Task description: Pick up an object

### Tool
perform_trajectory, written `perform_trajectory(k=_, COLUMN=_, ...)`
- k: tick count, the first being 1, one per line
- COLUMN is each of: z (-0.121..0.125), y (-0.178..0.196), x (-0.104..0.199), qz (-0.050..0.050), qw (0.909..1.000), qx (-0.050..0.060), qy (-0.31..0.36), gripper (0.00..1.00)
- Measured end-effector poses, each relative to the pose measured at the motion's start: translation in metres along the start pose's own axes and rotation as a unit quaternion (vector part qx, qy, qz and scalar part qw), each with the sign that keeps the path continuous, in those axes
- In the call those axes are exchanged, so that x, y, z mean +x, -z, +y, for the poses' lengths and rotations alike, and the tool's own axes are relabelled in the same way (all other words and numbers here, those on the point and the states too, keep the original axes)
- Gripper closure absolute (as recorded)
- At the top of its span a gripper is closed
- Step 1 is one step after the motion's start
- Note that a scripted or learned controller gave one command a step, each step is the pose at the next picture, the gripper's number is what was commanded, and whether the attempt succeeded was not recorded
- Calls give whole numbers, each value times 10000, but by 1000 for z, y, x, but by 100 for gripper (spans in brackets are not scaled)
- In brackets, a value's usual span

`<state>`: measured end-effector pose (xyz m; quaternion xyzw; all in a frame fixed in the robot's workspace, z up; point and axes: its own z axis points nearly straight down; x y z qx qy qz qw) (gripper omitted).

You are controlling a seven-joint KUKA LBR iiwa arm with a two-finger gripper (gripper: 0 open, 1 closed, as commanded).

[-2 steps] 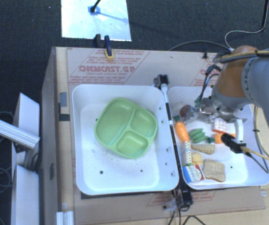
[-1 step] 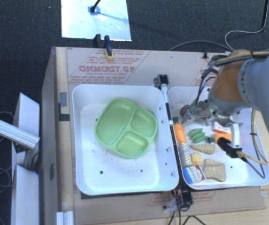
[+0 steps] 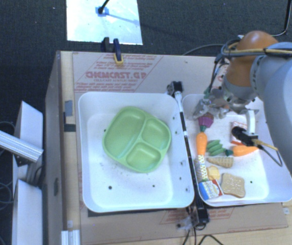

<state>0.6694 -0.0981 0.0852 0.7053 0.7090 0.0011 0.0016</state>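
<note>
1. Toast (image 3: 232, 185) and a packet (image 3: 210, 189) lie nearest the camera, at the near edge of the right bin (image 3: 284, 189).
2. Left bin (image 3: 92, 188): holds a green divided plate (image 3: 137, 139), flat, no food on it.
3. Right bin, left side: a carrot (image 3: 201, 143) lies along the wall shared with the left bin, long axis running toward the camera, leaf end far.
4. Purple piece (image 3: 205, 121) sits at the carrot's far end. Likely target, since it is closest to the tool.
5. End effector (image 3: 207, 109) is directly on the far side of the purple piece, very close above it. Contact not resolvable. Apart or together: cannot tell, as the wrist hides it.
6. Green pods (image 3: 215, 147) and a cracker (image 3: 221, 162) lie just right of the carrot, and a second carrot (image 3: 245, 150) lies further right.
7. Judgement: nothing seen held. The next move turns on a short drop toward the camera onto the purple piece, and the crowding carrot could be nudged.
</note>
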Motion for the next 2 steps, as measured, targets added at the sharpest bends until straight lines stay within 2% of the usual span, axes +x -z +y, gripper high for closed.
perform_trajectory(k=1, z=1, y=11, x=0, qz=-5, qw=10000, qx=-11, qy=16, gripper=100)
perform_trajectory(k=2, z=-99, y=101, x=37, qz=3, qw=10000, qx=-7, qy=-16, gripper=100)
